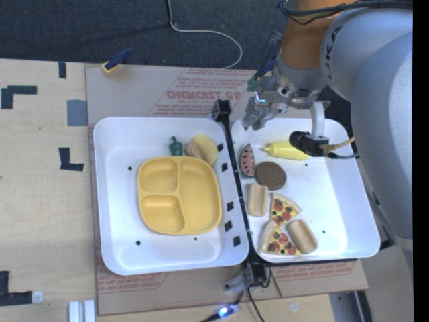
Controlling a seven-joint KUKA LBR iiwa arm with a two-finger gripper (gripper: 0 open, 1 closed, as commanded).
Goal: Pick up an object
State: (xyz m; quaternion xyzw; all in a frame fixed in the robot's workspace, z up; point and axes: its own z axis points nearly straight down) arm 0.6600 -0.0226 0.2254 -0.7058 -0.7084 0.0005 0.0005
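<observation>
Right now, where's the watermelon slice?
In the right bin, hard against its left wall: the watermelon slice lies just up-left of the brown cookie, below the tool.

Tray in L bin, pizza slices in R bin, hand above R bin's rear

There's a blue and yellow clip sitting at the upper left of the frame. A thin white cable loops across the dark floor up top, plus black tape marks on the left.

Wooden bench, cardboard sheet lying on it, two white bins on the cardboard below-left of the gripper, blue-yellow clip far left of the gripper.
</observation>
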